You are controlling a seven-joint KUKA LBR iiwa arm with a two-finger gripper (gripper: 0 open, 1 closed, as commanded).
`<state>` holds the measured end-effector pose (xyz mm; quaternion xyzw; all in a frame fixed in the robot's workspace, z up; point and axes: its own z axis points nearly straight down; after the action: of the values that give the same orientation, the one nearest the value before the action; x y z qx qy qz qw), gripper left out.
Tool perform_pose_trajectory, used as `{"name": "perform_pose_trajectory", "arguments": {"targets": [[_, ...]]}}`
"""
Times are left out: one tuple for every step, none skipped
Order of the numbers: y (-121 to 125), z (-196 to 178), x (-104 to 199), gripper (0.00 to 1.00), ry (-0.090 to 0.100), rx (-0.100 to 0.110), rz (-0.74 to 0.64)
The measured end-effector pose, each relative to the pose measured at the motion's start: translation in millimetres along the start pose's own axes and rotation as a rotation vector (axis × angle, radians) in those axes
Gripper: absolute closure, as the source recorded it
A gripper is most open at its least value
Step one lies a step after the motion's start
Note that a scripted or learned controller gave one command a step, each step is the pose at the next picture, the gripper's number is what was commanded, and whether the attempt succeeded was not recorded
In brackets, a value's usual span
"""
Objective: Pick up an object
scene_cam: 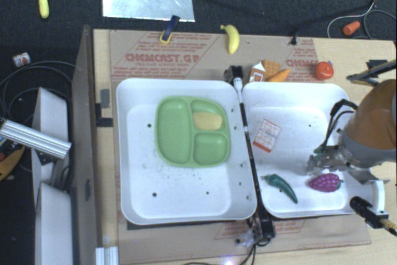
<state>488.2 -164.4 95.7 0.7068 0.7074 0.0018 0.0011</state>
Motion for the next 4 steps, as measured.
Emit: {"name": "perform_pose_trajectory", "arguments": {"targets": [[50.7, -92.4, -44.5, 1.0, -0.007, -0.007, -0.003], [48.4, -118.3, 40.6, 1.0, 0.0, 0.001, -0.009], [62.9, -123.8, 105.2, 1.0, -0.001, 0.002, -0.008], [100.7, -119.0, 146.2, 1.0, 0.0, 0.0, -0.008]]}}
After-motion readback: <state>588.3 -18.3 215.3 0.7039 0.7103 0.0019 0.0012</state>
